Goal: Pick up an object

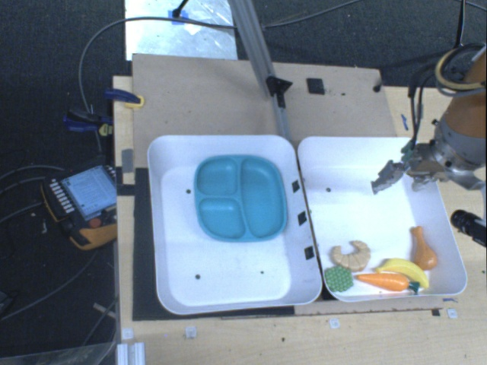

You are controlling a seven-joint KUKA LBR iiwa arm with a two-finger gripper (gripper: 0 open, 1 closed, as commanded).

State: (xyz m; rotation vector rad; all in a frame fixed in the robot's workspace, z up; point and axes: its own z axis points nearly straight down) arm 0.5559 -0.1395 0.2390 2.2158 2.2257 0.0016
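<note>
My gripper (399, 182) hangs over the upper right part of the right bin (335, 166), with its fingers spread open and nothing between them. The toy foods lie in that bin's near corner, well below the gripper: a tan croissant (351, 255), a green knobbly piece (339, 279), an orange carrot (383, 281), a yellow banana (402, 267) and a brown drumstick (423, 249). The drumstick lies closest to the gripper, about a hand's width nearer the front edge.
The left bin (175, 280) holds a blue divided plate (241, 198). A grey pole (255, 36) slants across the bench from the top down to the wall between the bins. Clamps and a handheld device (84, 204) lie left of the bench.
</note>
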